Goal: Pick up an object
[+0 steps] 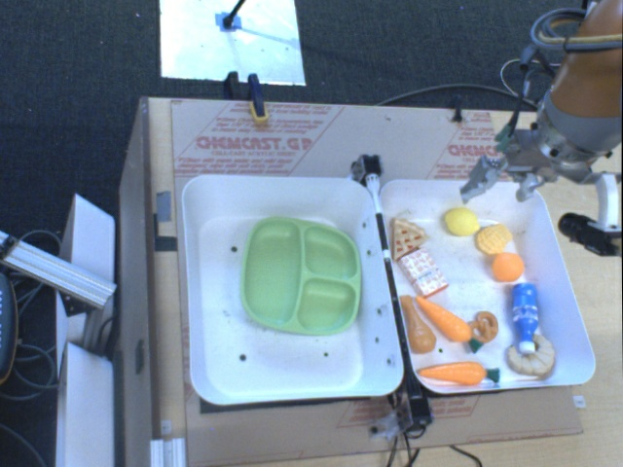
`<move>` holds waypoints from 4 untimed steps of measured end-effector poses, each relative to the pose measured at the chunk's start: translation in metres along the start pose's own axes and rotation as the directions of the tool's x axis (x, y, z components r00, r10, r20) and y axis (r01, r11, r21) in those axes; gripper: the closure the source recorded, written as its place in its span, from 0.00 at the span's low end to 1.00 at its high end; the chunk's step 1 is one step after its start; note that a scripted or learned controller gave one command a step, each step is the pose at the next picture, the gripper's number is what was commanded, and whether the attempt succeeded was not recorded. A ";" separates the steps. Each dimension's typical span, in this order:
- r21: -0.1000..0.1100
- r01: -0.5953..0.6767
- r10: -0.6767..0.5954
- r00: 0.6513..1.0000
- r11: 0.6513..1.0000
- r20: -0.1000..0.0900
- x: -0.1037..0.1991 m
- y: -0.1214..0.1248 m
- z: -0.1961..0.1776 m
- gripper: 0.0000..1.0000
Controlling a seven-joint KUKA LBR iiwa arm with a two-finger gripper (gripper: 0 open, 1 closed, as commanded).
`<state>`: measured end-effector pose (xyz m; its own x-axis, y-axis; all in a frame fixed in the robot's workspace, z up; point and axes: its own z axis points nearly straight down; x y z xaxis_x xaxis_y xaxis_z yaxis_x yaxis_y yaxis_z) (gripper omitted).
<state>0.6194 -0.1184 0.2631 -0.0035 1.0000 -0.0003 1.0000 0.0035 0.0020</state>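
Observation:
My gripper [502,185] hangs open above the far edge of the right bin [568,261], with nothing between its fingers. Just below it lie a yellow lemon [461,222] and a yellow corn piece [494,238]. An orange ball [507,267] and a blue bottle [525,316] lie further toward the front. On the bin's left side are a waffle slice [408,233], a red-and-white wafer [423,271], two carrots [443,318] [458,373], an orange pear-like piece [420,331], a pretzel [483,326] and a bagel [531,357].
The left bin [209,290] holds a green divided plate [300,275]. A black divider bar [384,261] runs between the bins. A blue-and-yellow clamp [256,99] sits at the bench's far edge.

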 end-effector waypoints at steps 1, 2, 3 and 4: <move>0.002 -0.002 0.002 1.000 1.000 0.001 -0.046 0.029 0.085 0.00; 0.003 0.000 0.000 1.000 1.000 -0.001 -0.050 0.048 0.180 0.00; -0.004 0.003 -0.003 1.000 1.000 0.002 -0.050 0.050 0.167 1.00; -0.001 0.001 -0.001 1.000 1.000 0.000 0.030 0.029 0.110 1.00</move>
